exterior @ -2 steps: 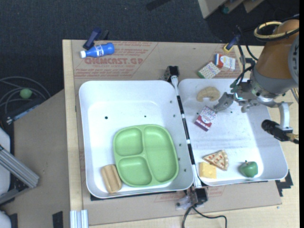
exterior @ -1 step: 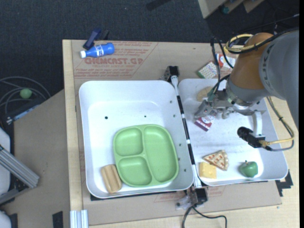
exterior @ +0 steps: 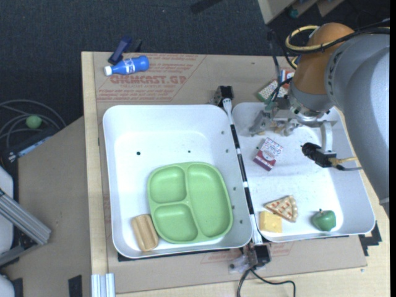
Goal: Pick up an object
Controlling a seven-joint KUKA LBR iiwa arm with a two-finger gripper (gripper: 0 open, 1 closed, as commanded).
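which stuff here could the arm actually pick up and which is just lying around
For the job:
- two-finger gripper, over the right bin
- small red and white packet
- waffle-patterned toy wedge
- yellow toy cheese block
- green toy apple

Lying about:
- green three-compartment plate
- tan toy bread piece
- blue and white bottle, outside the bins

Robot lab; arm [exterior: 346, 67], test bins [exterior: 117, 135]
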